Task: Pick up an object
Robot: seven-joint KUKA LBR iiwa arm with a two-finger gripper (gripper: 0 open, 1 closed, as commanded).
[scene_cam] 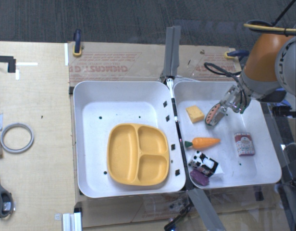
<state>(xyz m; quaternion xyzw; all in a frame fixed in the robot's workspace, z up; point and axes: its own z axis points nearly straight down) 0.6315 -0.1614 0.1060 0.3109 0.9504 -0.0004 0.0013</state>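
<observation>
Right bin [275, 172], nearest edge: 1 purple piece [200, 178] lies touching 1 black-and-white toy [204, 163]; both look small and light, the purple one possibly soft. Next back: 1 orange carrot [204, 142], apparently rigid plastic, smooth and tapered, best taken across its thick middle. Just right of it lies 1 small red-and-white packet [244, 144], flat and thin, a poor candidate for a pinch from above. Further back: 1 yellow wedge [195, 113], blocky, with flat sides that suit a grasp.

The gripper [224, 109] sits beside the wedge, and 1 small striped item [214, 115] appears clamped between its fingers, though the view is too coarse to be certain. It looks light and stiff.

Left bin [90, 177]: 1 yellow divided plate [138, 154], 3 compartments, rigid.

Bench, left: 1 grey ring [16, 137].
</observation>
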